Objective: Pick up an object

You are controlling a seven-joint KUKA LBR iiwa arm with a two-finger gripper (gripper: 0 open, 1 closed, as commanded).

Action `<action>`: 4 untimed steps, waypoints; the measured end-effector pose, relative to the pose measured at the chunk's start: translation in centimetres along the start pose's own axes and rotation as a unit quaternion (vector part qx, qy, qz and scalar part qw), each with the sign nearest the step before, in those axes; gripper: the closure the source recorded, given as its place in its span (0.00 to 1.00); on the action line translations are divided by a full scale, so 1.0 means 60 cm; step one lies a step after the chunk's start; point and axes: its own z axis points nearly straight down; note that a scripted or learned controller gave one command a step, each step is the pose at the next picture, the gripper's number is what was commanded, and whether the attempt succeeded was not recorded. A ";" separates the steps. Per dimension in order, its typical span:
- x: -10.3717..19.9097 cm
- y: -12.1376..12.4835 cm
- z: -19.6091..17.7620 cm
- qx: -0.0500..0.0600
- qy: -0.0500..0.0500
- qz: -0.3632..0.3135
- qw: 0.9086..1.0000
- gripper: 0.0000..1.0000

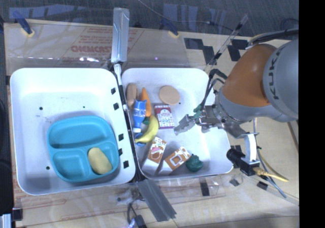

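You are looking down on two white bins. The left bin (pixel 30 135) holds a blue divided tray (pixel 66 143) with a yellow potato-like piece (pixel 100 160). The right bin (pixel 218 163) holds a banana (pixel 148 130), small cartons and other toy food. The gripper (pixel 184 124) hovers above this bin's bare middle, fingers apart and holding nothing. By the look of it, the pick is not yet done.

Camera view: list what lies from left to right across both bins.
Blue tray → yellow potato → banana → red carton → green toy → gripper.
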 end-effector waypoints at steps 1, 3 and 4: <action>-0.078 -0.020 -0.242 -0.005 -0.003 -0.038 0.999 0.00; 0.023 0.084 0.143 -0.001 0.000 -0.170 0.985 0.00; 0.012 0.173 0.177 -0.001 -0.001 -0.084 0.997 0.00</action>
